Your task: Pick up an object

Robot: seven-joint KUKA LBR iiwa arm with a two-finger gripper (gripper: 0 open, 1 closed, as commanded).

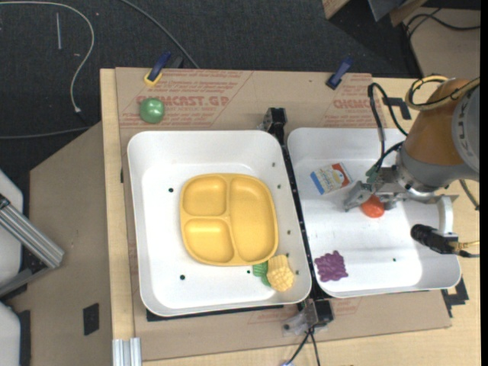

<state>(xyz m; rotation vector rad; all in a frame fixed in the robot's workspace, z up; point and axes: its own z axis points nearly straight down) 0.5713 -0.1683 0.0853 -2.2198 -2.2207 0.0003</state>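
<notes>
Reaching into the right-hand shallow white bin (427, 277), your tool (371, 197) sits low over the small round orange-red object (373, 209), which lies on the bin floor near the middle, slightly toward the far side. The grey metal fingers (355, 199) splay out on the left of the object and the object peeks out just below them; from this slanted view you cannot tell whether the tool is wide or narrow, or whether the orange-red piece is actually between the fingers or merely beside them. Treat the grasp as unproven.

To do this step well, make sure the fingers straddle the round piece rather than press on top of it, since a smooth ball-like thing will likely squirt sideways if pinched off-centre. Close squarely across its middle, then lift straight up and check that it rises with you.

Mind the neighbours: the small flat white packet with blue and orange print (330, 178) lies just beside the tool on its far-left side, close enough to be nudged. The purple knobbly toy grape cluster (331, 266) rests well apart near the front wall. The yellow divided plastic plate (229, 219) and the yellow toy corn cob (280, 272) occupy the left white bin (152, 227), out of your way.
</notes>
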